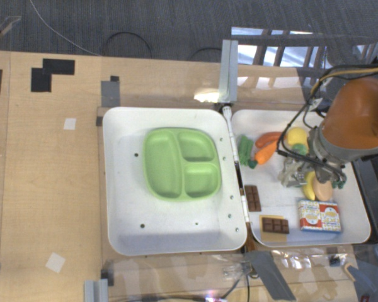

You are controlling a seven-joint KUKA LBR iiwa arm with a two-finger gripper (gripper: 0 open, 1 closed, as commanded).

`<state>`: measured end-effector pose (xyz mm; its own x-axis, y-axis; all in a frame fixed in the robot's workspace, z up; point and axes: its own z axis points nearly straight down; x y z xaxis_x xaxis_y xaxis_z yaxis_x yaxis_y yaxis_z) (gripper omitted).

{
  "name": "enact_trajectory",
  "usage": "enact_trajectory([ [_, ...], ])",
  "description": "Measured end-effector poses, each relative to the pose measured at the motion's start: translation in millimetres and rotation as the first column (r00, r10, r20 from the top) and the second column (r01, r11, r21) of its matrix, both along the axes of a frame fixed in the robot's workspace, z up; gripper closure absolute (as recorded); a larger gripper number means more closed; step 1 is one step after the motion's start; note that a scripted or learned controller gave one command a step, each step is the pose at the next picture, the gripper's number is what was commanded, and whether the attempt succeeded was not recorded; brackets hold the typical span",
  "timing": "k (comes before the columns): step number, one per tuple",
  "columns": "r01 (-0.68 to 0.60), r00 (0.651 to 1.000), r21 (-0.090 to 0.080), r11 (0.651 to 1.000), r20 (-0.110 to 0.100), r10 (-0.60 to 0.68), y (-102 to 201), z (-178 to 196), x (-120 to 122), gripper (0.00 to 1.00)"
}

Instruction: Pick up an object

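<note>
Down in the right bin (359, 228), the hand (300, 173) sits low among the toys; whether it is wide or narrow I cannot tell, since the arm (356, 115) covers much of it. A banana (312, 186) lies just at its 4 o'clock, a lemon (295, 136) at 12, a carrot (266, 148) at 10 beside a green vegetable (246, 150). A box (319, 216) rests at 5 o'clock, two chocolate bars (274, 224) at 7 to 8. At 9, the left bin (123, 222) holds a green tray (179, 163) on the table (44, 187).
</note>
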<state>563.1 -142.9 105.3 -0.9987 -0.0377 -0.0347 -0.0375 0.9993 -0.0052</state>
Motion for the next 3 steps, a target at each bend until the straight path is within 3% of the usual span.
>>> enact_trajectory([
  [1,0.022,1.000,0.001,1.000,-0.012,-0.022,29.2,129.2,26.3,1.00],
  [2,0.024,0.999,0.004,1.000,-0.024,-0.024,29.0,123.6,23.9,0.00],
  [3,-0.154,0.988,0.002,0.988,-0.023,0.154,36.8,-7.7,47.8,0.00],
])
